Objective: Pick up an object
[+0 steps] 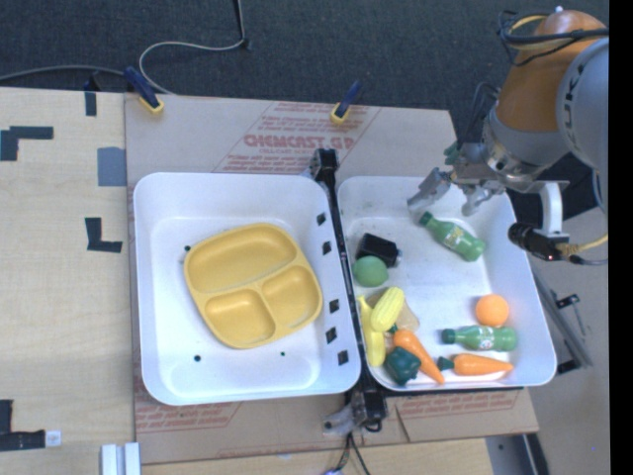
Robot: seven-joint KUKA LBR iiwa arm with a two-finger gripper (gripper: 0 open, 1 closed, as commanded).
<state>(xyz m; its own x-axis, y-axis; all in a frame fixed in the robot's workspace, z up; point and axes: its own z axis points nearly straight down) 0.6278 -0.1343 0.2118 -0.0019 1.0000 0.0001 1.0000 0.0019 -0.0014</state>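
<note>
Left of the pincer [453, 193], the left bin [158, 265] carries a yellow divided tray [253, 283]. Beneath the pincer lies the right bin [529, 310]. The pincer hangs released, fingers spread wide, gripping nothing. Just below it, near its fingertips, a green bottle [453, 237] lies tilted. Farther below sit a second green bottle [482, 338], two carrots [477, 365], corn [387, 308], an orange ball [492, 311] and a green ball [370, 271].
</note>
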